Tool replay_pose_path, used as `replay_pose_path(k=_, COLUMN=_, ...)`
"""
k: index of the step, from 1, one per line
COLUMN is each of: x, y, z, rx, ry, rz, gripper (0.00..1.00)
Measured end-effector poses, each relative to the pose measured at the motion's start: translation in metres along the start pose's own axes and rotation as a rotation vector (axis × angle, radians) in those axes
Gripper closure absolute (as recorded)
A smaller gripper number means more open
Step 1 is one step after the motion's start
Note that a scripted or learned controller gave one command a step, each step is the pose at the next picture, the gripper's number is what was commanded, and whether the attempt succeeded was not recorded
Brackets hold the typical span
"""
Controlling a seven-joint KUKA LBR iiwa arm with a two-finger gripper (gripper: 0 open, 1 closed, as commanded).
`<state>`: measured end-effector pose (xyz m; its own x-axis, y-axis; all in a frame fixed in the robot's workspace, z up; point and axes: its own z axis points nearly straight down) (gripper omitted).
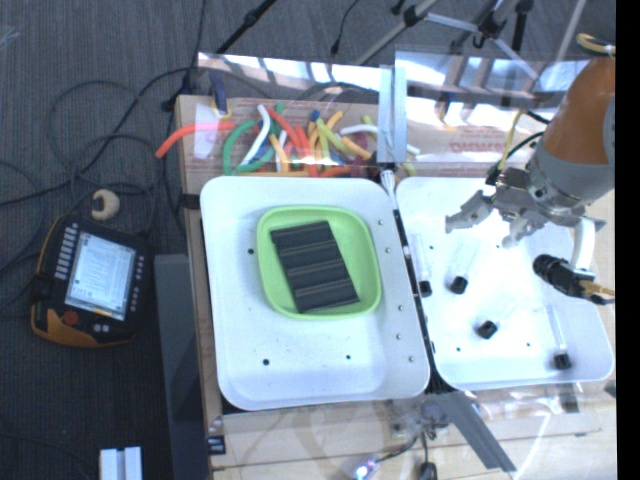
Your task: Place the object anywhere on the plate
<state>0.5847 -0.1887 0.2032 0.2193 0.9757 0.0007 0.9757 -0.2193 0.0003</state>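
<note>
Gripper (494,224) status: fingers (462,218) spread wide apart, clamped on nothing, touching nothing visible. Suspended over right bin (520,363), toward its 12 o'clock side, below grey wrist and orange band of arm (590,108).

Task object: black ribbed block (315,265), lying flat on green plate (268,236), close to plate centre, long axis running roughly from 11 to 5 o'clock. Well apart from gripper, at its 9 o'clock. Plate seated in left bin (240,368), shifted toward bin's 12 o'clock side.

Right bin contents:
- Clear tube with black cap (458,273), near gripper at its 7 o'clock.
- Small black cap (486,328), farther off at 6 o'clock.
- Second capped tube (558,348), near bin's 5 o'clock corner.
- Small dark piece (423,288), against bin's 9 o'clock wall; kind too small to tell.

All four clear of fingers.

Surroundings: bundle of coloured cables (290,140) behind left bin at 12 o'clock; teach pendant (85,278) on dark floor at 9 o'clock of bench.
</note>
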Motion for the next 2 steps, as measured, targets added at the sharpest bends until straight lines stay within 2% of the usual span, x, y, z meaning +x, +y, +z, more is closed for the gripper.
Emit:
replay_pose_path(k=1, x=0.007, y=0.078, z=-0.032, rx=-0.001, ry=-0.003, rz=-0.084, gripper=0.00)
replay_pose_path(k=2, x=-0.008, y=0.088, z=-0.036, rx=-0.001, ry=-0.005, rz=-0.090, gripper=0.00)
